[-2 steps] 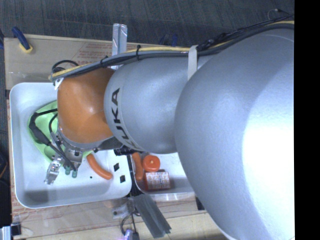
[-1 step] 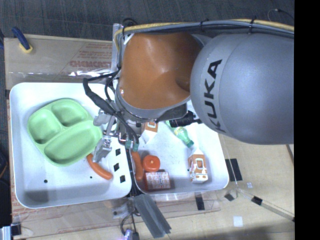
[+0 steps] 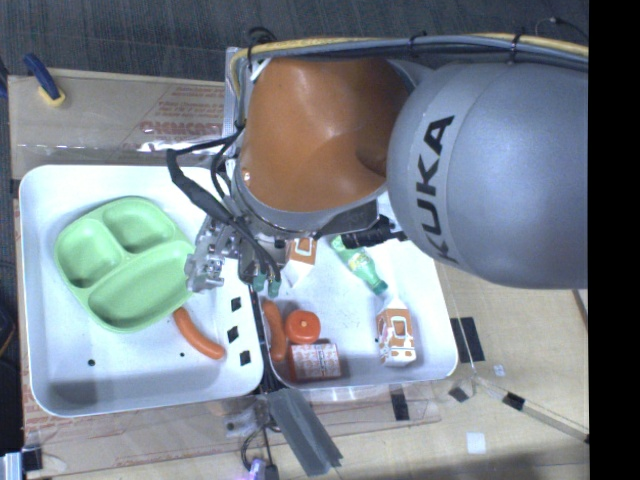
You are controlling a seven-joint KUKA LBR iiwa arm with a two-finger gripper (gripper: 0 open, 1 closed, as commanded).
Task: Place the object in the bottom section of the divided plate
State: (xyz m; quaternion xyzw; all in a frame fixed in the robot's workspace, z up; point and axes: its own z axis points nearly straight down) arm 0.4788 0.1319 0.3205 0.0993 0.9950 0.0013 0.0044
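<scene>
Hotdog (image 3: 200, 335) is lying in the left bin (image 3: 40, 268), just below the plate (image 3: 125, 263). Can't tell what the claw (image 3: 210, 266) is doing from up here. It looks light, rubbery, maybe slick, so I'd grab it across the middle.

The grey arm (image 3: 490, 168) was extended in from the right, its orange band (image 3: 310, 133) seen above the wrist. The gripper (image 3: 208, 266) was hung low at the end of the wrist, pointed down and leftward, with black cables looped around it.
</scene>
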